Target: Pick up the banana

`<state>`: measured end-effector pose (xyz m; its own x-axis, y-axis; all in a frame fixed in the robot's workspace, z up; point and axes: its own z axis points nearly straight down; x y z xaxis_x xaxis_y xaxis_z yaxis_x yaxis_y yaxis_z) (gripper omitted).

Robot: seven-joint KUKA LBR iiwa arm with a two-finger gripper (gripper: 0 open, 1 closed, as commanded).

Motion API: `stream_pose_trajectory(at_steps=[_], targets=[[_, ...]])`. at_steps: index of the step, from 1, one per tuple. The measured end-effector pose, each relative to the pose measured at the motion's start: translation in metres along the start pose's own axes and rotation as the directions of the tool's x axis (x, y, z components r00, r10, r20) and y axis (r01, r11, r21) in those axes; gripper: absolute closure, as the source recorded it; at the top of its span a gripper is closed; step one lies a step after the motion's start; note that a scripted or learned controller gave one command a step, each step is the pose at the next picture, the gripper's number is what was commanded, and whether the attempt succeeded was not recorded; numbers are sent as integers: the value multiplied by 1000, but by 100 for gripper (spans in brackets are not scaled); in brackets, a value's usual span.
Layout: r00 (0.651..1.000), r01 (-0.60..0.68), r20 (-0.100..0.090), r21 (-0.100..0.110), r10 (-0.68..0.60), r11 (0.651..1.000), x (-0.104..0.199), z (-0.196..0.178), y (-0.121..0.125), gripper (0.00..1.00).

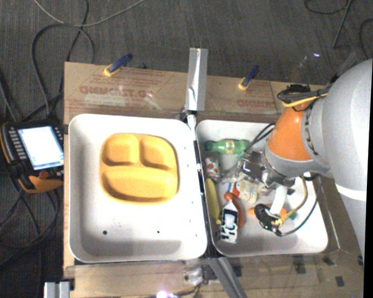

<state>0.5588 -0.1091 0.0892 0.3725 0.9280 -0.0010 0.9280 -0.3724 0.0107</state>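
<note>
The banana [211, 199] is seen lying top-to-bottom along the left wall of the right bin [309, 240], left of the jaws, whose opening cannot be told.

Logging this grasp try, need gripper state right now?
Two-finger gripper: cannot be told, open or shut. It is low over the right shallow white bin; the long yellow banana lies apart from it, by that bin's left wall.
</note>
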Motion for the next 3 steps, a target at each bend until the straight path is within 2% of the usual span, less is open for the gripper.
stream_pose_trajectory(at_steps=[1,2,3], targets=[[1000,30,3,12,-30,999,-12,-109,58,0],[975,222,-2,15,-222,975,47,-93,-5,0],[937,350,-4,9,-350,937,-12,-5,-32,0]])
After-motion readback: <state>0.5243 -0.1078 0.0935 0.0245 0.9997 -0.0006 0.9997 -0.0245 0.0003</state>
